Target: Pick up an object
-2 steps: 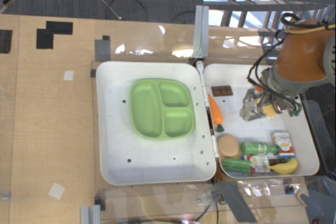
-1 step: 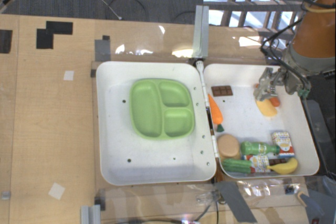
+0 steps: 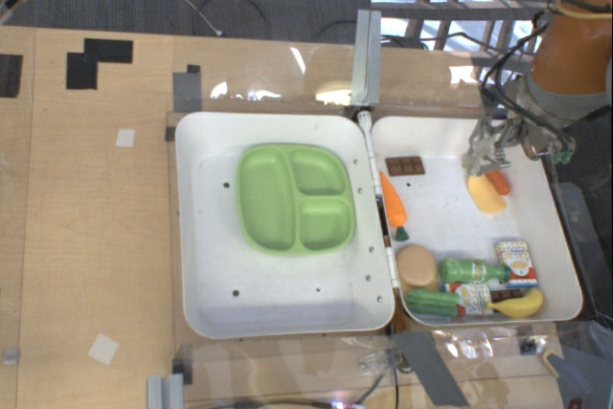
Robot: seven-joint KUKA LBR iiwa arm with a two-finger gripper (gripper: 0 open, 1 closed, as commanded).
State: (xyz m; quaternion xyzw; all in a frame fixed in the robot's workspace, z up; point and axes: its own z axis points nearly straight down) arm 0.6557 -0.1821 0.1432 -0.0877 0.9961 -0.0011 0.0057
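Observation:
My gripper (image 3: 487, 158) hangs over the upper right part of the right bin (image 3: 436, 144), under the arm's orange band. Just below it lie a pale yellow rounded piece (image 3: 487, 195) and a small red-orange piece (image 3: 500, 182) touching its top. The gripper's tip is right above these two; whether it touches either is unclear. Further left in this bin are a brown chocolate bar (image 3: 406, 167) and a carrot (image 3: 393, 200) along the left wall.
At the right bin's front lie a bun (image 3: 417, 266), a green bottle (image 3: 476, 270), a juice carton (image 3: 515, 260), a banana (image 3: 518, 305) and a green cucumber (image 3: 431, 302). The left bin (image 3: 206, 283) holds a green divided plate (image 3: 295, 198). A metal post (image 3: 365, 57) stands behind the bins.

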